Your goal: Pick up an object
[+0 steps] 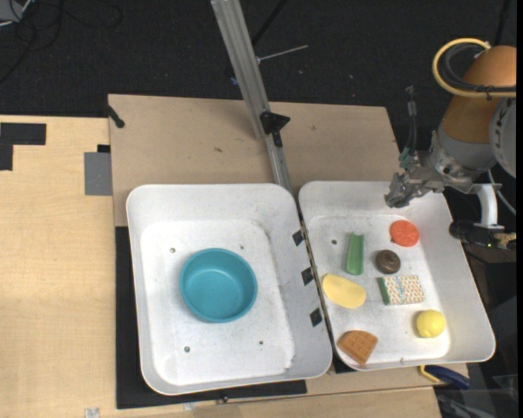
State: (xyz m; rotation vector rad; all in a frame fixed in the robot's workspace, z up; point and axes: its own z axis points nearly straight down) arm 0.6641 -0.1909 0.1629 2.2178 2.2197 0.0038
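Nearest the camera, a brown wedge (358,346) and yellow ball (430,324) are seen in the right bin (471,342). Beyond them, other pieces are tightly clustered; a neighbour could be nudged or wrongly caught. Farthest, the gripper (399,192) is poised at the bin's rear rim, nothing visibly held; its state cannot be told.

Arm (492,103) cut by right edge; end effector (399,192) fingers indistinct.

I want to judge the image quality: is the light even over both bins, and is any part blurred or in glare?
Camera view: the light is even over the left bin and right bin, with soft shadows and no strong glare; the teal bowl looks sharp; the gripper is slightly soft; the background above the bench is dark.
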